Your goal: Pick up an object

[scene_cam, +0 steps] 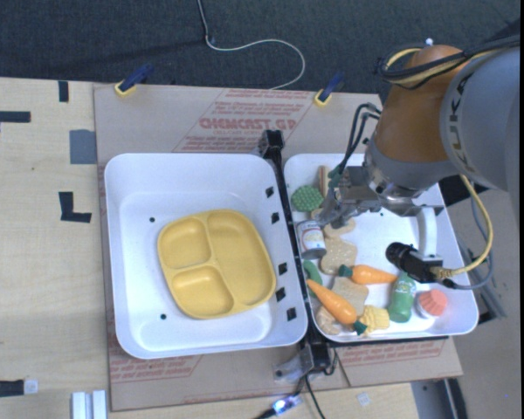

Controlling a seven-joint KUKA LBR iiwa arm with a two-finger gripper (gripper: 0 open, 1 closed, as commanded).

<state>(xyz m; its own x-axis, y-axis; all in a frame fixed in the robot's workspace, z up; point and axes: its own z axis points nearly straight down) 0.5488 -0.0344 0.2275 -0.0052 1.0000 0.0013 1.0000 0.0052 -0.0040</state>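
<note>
Over the right bin (pixel 458 234), tool (pixel 336 209) hanging low above the toy food pile (pixel 349 278).
Can't tell how the tool is set from this angle. Two carrots (pixel 373 275) sit around 5 o'clock of it, green bottle (pixel 402 299) further out, yellow divided plate (pixel 215 261) in the left bin (pixel 131 190) at 9 o'clock.

Worktop (pixel 35 260): lying pale and wooden, wearing black marks.
Cardboard (pixel 236 120): lying flat on the worktop.
Bins (pixel 122 182): sitting side by side on the cardboard.
</note>
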